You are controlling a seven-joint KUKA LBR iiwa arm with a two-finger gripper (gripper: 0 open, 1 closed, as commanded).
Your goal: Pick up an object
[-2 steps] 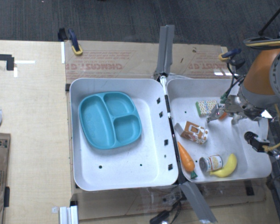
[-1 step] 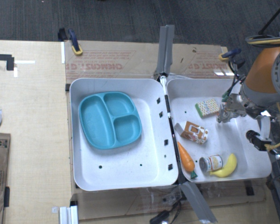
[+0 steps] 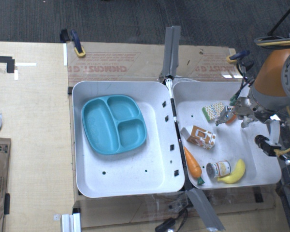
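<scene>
A: Dark carpet runs behind the table, and two white bins sit side by side on it, cardboard under them. The left bin holds a blue divided plate. The right bin is where you work.

B: What do you have to choose from?

A: A patterned packet near the bin's far wall. A small brown-and-white carton lies near the middle. A carrot lies along the wall shared with the left bin. A small can on its side touches a banana by the near wall.

B: Where is the tool?

A: The tool hangs low at the far right of that bin, just beside the packet. Something orange shows at its tip. You cannot tell from this angle whether the fingers are spread or closed, so log nothing as held.

B: Which is your target, and how will it handle?

A: Judging by nearness, the packet. It looks light, thin and soft, likely to crumple or slide flat on the bin floor. Pinch it across its short side at an edge. The carton, nearer the front edge of the table, seems stiffer and lightweight; take it across its narrow faces. The can may roll.
</scene>
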